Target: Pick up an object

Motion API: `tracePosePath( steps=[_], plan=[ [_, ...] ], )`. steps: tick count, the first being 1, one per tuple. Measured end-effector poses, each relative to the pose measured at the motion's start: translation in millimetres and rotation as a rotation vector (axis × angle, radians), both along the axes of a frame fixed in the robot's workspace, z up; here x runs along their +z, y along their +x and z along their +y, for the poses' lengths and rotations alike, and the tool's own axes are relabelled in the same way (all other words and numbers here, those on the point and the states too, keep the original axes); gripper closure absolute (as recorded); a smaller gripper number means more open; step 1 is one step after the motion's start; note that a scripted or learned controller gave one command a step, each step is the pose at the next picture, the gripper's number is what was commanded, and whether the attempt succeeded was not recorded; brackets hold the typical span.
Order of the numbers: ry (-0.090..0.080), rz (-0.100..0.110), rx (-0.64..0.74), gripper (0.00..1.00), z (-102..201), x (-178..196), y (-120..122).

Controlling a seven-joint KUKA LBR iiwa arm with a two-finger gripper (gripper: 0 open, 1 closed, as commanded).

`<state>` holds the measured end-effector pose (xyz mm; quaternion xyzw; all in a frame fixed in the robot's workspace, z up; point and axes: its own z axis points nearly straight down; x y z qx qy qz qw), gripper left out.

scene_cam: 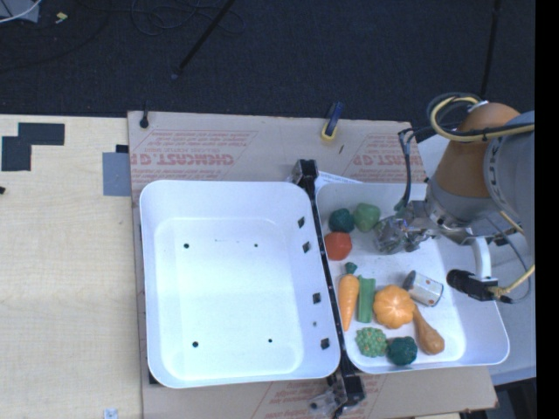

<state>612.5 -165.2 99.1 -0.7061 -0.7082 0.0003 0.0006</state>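
Gripper, a metallic two-finger tool, hangs low in the right white bin, whether parted or closed I cannot tell. Nearest lie the dark green broccoli and orange pumpkin; farther, beside the tool, a light green pepper, probably its target.

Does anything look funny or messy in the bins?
Nothing looks spilled or broken. The toy vegetables, like the carrot and orange pumpkin, are all crowded into the right bin. The gripper hangs over that bin.
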Motion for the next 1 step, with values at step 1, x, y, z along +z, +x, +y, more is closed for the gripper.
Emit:
tracePosePath(
  steps=[1],
  plan=[
    [0.001,-0.004,0.003,1.0,72.9,49.7,33.4]
  ],
)
